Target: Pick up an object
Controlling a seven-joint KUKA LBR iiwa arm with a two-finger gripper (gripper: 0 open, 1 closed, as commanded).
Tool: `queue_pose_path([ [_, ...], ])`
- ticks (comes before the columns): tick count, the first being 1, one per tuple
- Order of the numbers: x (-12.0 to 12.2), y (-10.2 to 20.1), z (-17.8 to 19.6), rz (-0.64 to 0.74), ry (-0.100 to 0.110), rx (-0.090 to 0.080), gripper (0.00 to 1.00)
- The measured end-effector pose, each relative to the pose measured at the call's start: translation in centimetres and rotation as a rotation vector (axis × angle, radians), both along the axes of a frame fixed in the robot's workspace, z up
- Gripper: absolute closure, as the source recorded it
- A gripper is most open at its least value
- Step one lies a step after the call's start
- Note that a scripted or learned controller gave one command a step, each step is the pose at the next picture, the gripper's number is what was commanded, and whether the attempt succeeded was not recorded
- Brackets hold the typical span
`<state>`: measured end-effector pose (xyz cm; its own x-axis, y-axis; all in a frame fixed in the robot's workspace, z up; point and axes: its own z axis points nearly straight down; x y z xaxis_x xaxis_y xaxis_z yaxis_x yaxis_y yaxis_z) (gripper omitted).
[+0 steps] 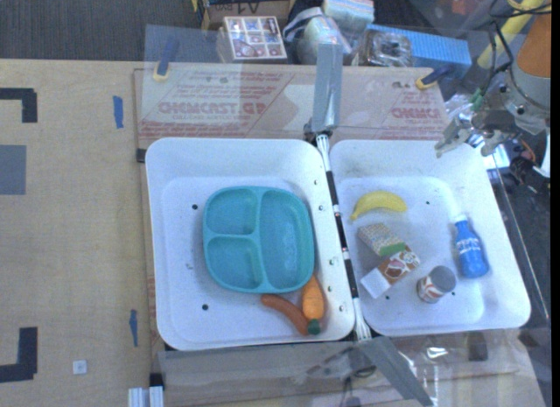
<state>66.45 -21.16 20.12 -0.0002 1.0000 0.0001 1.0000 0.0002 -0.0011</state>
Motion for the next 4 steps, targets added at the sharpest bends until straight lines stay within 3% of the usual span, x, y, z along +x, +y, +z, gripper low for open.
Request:
queue_pose_path([
  [1, 0.3, 7.1, -11.5, 0.179, -0.005, -0.002, 0.0],
  [2, -5.5, 8.9, -11.4, 0.455, -0.008, -0.001, 0.0],
  [3, -8.5, 10.3, -11.3, 0.677, -0.009, -0.003, 0.0],
  [4, -16.9, 10.5, -11.3, 0.748, -0.009, -0.003, 0.0],
])
